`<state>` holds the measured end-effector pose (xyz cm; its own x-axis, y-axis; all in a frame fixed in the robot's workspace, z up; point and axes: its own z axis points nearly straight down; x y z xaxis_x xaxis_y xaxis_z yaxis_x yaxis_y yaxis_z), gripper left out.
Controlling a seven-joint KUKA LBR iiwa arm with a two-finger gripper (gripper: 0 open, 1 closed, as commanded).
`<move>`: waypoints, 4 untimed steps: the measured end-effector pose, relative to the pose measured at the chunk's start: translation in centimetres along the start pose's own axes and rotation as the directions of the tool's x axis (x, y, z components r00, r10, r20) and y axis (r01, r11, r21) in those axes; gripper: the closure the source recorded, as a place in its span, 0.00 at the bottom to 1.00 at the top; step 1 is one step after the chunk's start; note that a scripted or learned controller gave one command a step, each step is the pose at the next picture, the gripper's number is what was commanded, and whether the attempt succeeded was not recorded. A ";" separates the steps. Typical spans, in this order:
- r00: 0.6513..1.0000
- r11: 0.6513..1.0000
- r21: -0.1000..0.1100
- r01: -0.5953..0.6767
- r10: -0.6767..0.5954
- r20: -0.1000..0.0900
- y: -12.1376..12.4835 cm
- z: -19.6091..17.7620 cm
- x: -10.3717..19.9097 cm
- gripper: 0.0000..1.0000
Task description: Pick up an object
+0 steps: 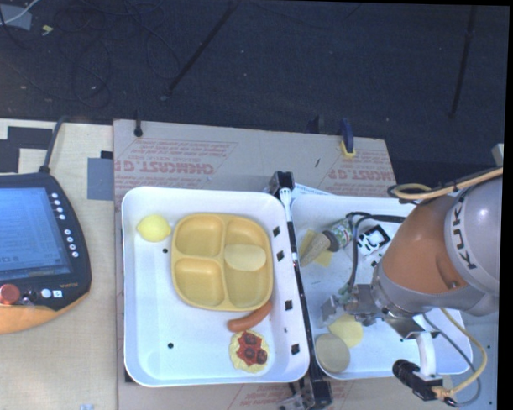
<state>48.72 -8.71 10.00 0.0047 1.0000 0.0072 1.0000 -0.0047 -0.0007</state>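
Observation:
My gripper (340, 310) hangs low over the middle of the right bin (386, 357), mostly hidden under the grey and orange arm (431, 256). Just below it lie a pale yellow round piece (348, 331) and a beige disc (332, 353). A small cone-shaped item (325, 241) and a yellow piece (319, 256) lie at the bin's upper left. In the left bin (143, 339) are a lemon (153, 228), a yellow divided plate (205, 282) holding a pale oval piece (244, 257), a sausage (250, 318) and a small red-topped tart (250, 351).
A teach pendant (28, 242) rests on the bench at the far left. The black rim (289, 272) between the two bins runs just left of the gripper. Cables (435, 387) trail from the arm over the right bin's front corner. Cardboard (241, 157) lies under both bins.

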 end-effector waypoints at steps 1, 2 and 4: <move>1.000 1.000 0.004 0.005 -0.005 0.002 0.4 1.1 -0.9 0.00; 1.000 1.000 -0.006 0.003 -0.003 0.007 -0.3 1.1 -0.9 0.00; 1.000 1.000 -0.006 0.003 -0.003 0.007 -0.9 1.1 -1.2 0.00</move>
<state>47.79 -9.89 8.94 0.0016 1.0000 0.0006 1.0000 -0.0016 0.0054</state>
